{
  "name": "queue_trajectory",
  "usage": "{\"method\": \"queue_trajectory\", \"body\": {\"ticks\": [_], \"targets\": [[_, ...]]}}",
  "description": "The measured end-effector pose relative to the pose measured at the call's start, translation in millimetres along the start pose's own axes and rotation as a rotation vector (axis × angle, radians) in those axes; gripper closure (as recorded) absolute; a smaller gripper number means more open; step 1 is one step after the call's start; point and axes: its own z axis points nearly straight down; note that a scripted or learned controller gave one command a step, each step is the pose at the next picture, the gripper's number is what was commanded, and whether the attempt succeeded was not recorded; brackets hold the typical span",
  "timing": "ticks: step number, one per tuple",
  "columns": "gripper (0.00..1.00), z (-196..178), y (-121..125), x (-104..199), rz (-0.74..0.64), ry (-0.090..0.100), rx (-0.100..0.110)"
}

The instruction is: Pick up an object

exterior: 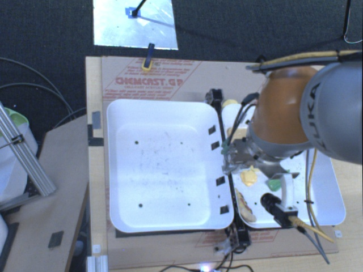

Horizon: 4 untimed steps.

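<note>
Gripper (241,164) is sitting right of centre in the frame, low over the inner edge of the right bin (334,208), and honestly you can't tell what it's doing, since the big orange-banded wrist is covering most of it.

Risks first, going left to right. The left bin (164,163) is taking up the middle of the frame and nothing pickable is showing in it, so if the program is drifting that way you're closing on bare plastic. Next comes the divider where the two bins are meeting: the tool is hovering nearly on top of that rim, so a descent could be landing on the edge instead of on an object. Just right of that, the yellow object (248,177) is lying in the right bin directly below the tool, with a tan piece (245,205) lower down against the bin wall and a green piece (274,183) beside it. They're close together, so you could be nudging one away or pinching two. Anything hugging the wall is going to be awkward.

Surface and room: the bins are resting on a brown board (153,75) with red lettering, a metal plate (135,16) is lying on dark carpet at upper left, and an aluminium rail (25,157) is slanting down the far left.
</note>
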Motion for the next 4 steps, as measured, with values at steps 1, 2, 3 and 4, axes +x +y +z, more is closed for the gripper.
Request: {"method": "queue_trajectory", "body": {"ticks": [1, 2, 3, 4], "targets": [[1.00, -252, 1, 14, 0.003, 0.002, -0.029], [1.00, -153, 0, 15, 0.009, -0.003, 0.000], [1.00, -240, 1, 51, 0.001, 0.002, -0.018], [1.00, -246, 1, 50, -0.001, 0.000, -0.013]]}}
